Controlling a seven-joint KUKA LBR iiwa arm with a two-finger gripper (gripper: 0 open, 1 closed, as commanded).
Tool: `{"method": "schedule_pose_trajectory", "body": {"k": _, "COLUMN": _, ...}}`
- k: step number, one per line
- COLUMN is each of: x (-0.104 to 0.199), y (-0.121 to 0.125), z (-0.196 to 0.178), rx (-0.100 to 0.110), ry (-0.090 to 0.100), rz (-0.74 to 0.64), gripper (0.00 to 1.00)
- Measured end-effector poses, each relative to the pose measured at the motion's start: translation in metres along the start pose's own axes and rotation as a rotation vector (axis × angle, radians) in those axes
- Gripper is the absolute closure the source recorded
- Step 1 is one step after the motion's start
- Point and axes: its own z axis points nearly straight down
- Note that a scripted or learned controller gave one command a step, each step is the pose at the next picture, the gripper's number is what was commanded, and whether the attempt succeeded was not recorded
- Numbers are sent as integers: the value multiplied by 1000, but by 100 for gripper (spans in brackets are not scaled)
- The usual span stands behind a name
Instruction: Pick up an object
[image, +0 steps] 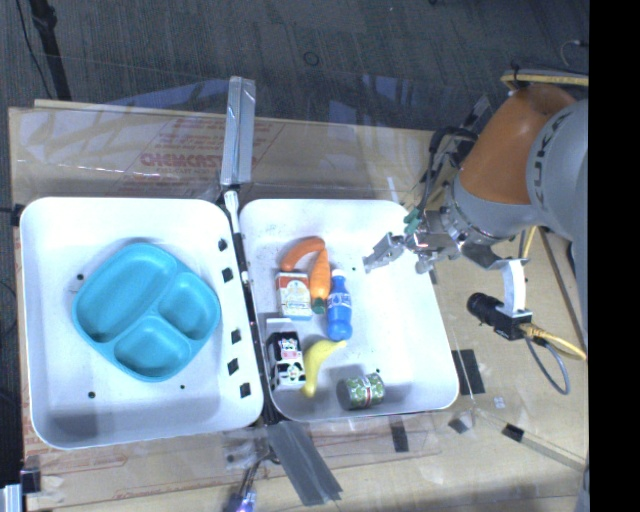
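Note:
My gripper (402, 256) hovers over the right edge of the right bin (405, 340), its fingers open with nothing between them. To its left lie the objects: an orange sausage-like piece (302, 251), an orange carrot (320, 277), a small red and white box (294, 297) and a blue bottle (339, 309). Nearer the front are a yellow banana (319, 362), a black and white carton (288, 361) and a green can (360, 390). The gripper touches none of them.
The left bin (50, 390) holds a blue divided plate (148, 310). A grey divider strip (238, 130) runs back from between the bins. The arm's orange band (510, 150) rises at the right, beyond the bin wall.

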Motion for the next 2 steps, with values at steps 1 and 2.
{"method": "schedule_pose_trajectory", "body": {"k": 1, "x": 33, "y": -18, "z": 129, "rx": -3, "ry": -1, "rz": -174, "gripper": 0}}
{"method": "schedule_pose_trajectory", "body": {"k": 2, "x": 32, "y": -18, "z": 119, "rx": -1, "ry": -1, "rz": -178, "gripper": 100}}
